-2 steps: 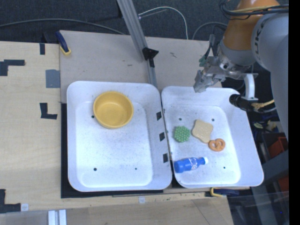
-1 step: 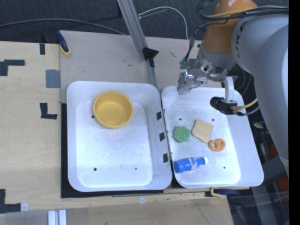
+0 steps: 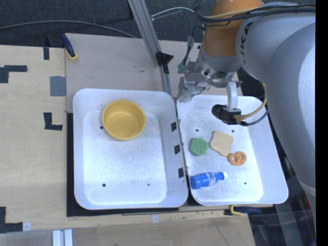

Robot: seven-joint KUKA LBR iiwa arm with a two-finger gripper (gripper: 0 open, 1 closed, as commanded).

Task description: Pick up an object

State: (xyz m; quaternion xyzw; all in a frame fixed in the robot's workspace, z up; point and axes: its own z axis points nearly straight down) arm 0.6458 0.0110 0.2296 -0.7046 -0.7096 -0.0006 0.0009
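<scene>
While the gripper (image 3: 190, 88) hovers at the right bin's (image 3: 256, 188) far-left corner, finger state cannot be told. Right bin: green scrubber (image 3: 199, 146), toast slice (image 3: 221, 142), pretzel (image 3: 237, 158), blue bottle (image 3: 207, 179). Left bin (image 3: 87, 188): yellow bowl (image 3: 123, 119). Judged: nothing picked; whole grasp remains.

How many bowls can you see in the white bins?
1. The yellow bowl sits in the left bin, toward its far left corner. The arm covers part of the right bin, so another could be hidden.
</scene>
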